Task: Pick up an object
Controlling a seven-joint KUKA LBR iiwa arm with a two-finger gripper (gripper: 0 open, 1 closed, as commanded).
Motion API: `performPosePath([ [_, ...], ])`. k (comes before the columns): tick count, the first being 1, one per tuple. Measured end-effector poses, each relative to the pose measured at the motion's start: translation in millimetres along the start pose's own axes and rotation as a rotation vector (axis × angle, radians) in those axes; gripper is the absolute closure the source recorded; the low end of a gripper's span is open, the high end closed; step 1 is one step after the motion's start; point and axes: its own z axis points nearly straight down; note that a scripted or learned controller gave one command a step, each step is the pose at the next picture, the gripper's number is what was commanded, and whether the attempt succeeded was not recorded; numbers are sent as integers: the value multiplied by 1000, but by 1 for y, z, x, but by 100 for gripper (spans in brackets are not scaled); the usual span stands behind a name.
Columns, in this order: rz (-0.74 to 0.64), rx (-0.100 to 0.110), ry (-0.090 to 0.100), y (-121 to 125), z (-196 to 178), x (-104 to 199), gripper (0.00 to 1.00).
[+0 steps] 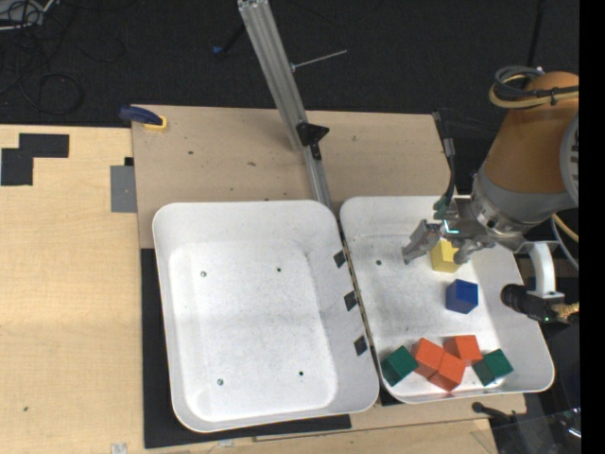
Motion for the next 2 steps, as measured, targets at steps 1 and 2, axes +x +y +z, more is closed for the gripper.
performPosePath([
  [1,4,-5,-1,1,-2,-2,0],
  [2,2,2,0,-4,60,-7,0],
])
